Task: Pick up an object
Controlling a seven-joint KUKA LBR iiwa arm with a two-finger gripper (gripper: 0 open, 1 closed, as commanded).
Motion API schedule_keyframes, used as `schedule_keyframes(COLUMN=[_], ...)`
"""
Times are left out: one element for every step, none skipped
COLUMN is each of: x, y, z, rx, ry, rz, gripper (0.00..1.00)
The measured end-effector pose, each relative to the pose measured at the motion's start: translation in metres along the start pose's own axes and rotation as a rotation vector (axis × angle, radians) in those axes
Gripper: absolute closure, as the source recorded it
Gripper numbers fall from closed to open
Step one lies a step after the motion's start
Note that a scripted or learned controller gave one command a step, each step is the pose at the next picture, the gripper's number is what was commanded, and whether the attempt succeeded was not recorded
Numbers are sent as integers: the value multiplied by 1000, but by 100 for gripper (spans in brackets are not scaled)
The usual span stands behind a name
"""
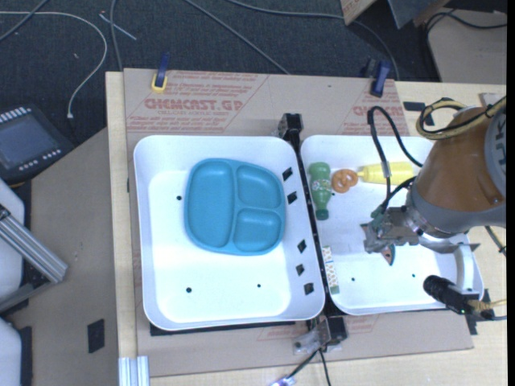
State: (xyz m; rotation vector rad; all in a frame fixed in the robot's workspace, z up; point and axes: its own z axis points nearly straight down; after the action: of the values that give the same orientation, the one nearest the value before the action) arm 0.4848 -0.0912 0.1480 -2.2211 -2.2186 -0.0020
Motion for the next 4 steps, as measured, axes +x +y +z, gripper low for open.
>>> schedule_keyframes(x=[0, 6, 6, 66], y=[4, 7, 8, 6], z=[-43, -88, -139, -123], rx=[-6, -7, -8, 3], ry=[-3, -3, -3, 0], rz=[-2, -3, -3, -6], gripper=[100, 100, 100, 100])
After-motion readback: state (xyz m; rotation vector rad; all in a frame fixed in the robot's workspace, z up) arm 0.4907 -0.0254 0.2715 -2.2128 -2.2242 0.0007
